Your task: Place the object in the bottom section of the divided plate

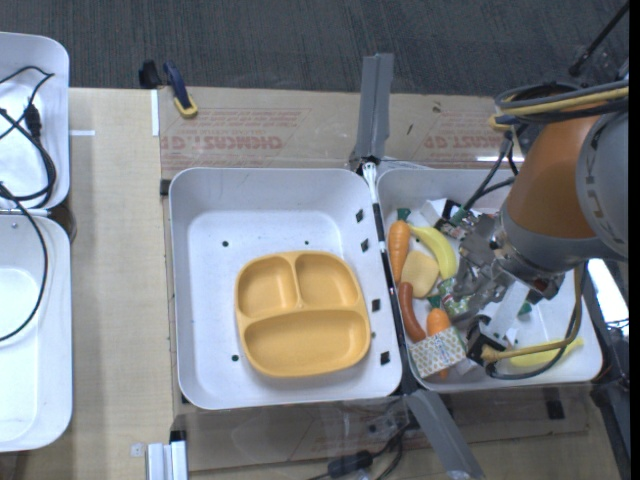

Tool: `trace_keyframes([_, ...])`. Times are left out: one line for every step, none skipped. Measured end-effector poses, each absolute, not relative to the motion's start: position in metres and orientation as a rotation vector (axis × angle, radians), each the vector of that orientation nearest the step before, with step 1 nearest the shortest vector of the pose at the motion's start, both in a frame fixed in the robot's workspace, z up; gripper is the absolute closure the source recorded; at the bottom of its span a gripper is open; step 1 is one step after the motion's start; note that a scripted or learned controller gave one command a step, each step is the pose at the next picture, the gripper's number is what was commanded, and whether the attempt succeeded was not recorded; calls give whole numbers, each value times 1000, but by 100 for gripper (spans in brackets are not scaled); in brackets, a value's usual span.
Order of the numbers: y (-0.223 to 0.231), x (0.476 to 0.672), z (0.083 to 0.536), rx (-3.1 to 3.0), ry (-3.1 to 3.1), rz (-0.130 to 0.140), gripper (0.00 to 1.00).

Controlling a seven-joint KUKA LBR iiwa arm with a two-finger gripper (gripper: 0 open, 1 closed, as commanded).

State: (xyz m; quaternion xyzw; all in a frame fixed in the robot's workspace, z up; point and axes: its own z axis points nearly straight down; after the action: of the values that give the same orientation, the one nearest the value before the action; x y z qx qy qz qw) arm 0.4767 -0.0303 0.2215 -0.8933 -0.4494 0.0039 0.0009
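A yellow divided plate lies in the left bin, with two small sections at the top and one wide section at the bottom, all bare. My gripper hangs low over the right bin, among a heap of toy food. Close around it are a carrot, a banana, a pale yellow piece, a red sausage, an orange piece and a patterned packet. The wrist hides the fingertips.
A second banana lies at the right bin's front right. The grey and orange arm covers that bin's right side. A grey post stands behind the wall between the bins. Cables and white trays sit far left.
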Motion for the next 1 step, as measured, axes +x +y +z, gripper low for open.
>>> trace_keyframes([-35, 477, 219, -2842, -1334, 10, 100])
